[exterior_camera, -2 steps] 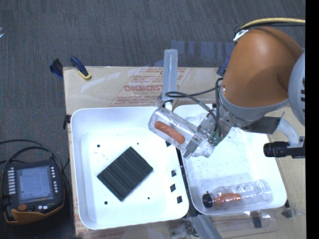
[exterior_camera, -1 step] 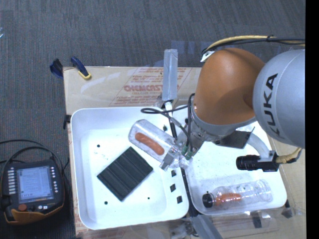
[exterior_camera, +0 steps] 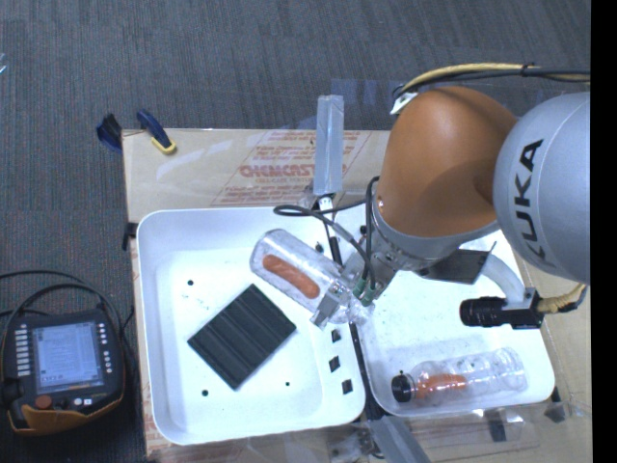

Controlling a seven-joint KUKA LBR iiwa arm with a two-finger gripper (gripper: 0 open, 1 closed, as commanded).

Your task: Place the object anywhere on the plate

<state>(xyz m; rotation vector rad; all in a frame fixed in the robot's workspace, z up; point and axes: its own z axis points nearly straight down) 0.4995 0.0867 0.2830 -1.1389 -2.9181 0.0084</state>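
Taking the dark ribbed plate [exterior_camera: 242, 336] as my reference, I start at the near edge. The plate lies flat in the left bin [exterior_camera: 164, 258], turned so its corners point toward the bin's sides, and sits toward the near half of that bin. To the right of the plate, past the rim where the two bins meet, a clear plastic bottle [exterior_camera: 461, 378] lies on its side in the right bin [exterior_camera: 540, 394]; it has a dark cap at its left end and something orange inside near the neck. Far off to the plate's left, outside the bins, I see the control pendant [exterior_camera: 63, 367] with its lit screen, resting on the carpet.

Just beyond the plate's far right corner, a second clear bottle with an orange piece inside [exterior_camera: 289, 270] sits tilted over the left bin, close to the plate but not on it. The gripper [exterior_camera: 345, 302] is at this bottle's right end; I cannot tell from here how the gripper is set, nor whether it really has the bottle.

Farther right of the plate, the arm's orange band and grey body [exterior_camera: 453, 172] bulk over the right bin. Beyond the plate, past the left bin's far rim, the bench [exterior_camera: 193, 172] shows printed cardboard, an upright clear strip [exterior_camera: 330, 148], and a blue clamp with a yellow tip [exterior_camera: 154, 131] at the far left corner.
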